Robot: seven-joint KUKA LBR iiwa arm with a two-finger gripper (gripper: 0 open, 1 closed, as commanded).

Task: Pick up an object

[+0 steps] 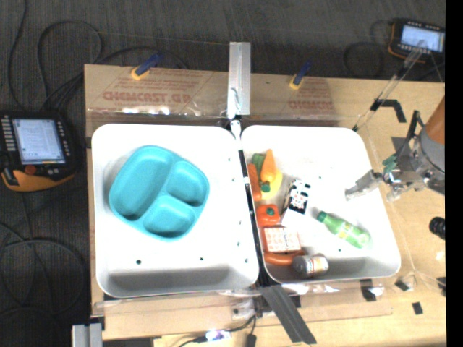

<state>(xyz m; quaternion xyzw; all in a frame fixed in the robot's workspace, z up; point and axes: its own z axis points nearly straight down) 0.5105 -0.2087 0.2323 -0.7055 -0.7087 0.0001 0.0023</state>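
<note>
The right bin holds several small objects. A green bottle lies on its side near the right wall. A black and white block sits in the middle. An orange carrot-like toy and other orange pieces lie along the left wall. A red and white box and a silver can rest at the front. My gripper hangs over the bin's right edge, above and to the right of the green bottle, with nothing seen held.
The left bin holds a teal divided tray. A metal divider post stands at the back between the bins. A pendant lies far left, and cables cross the floor.
</note>
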